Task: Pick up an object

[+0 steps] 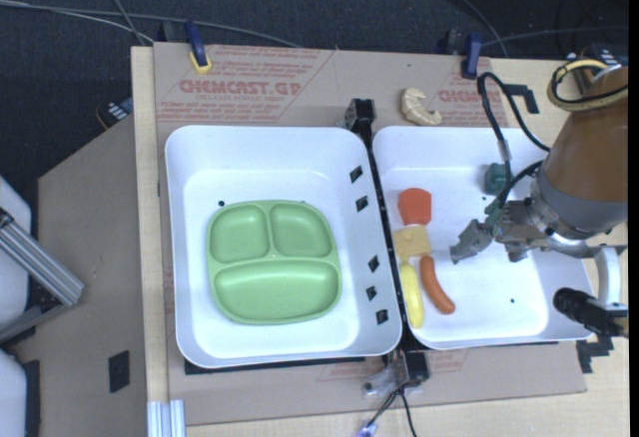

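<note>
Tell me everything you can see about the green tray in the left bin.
The green tray is a pale green divided plate, seemingly matte plastic, with rounded corners and a raised rim. It has three compartments: two small ones along the far side and one wide one along the near side. All three look bare. It lies flat, right side up, roughly centred on the floor of the left bin, turned slightly askew to the bin's walls. It touches the bin floor and nothing else.

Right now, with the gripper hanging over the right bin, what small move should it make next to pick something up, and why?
Probably shift the gripper a little toward the left wall of the right bin and lower it over the orange sausage-shaped piece. That piece lies nearest it, beside the yellow piece, and nothing sits between the fingers yet.
</note>
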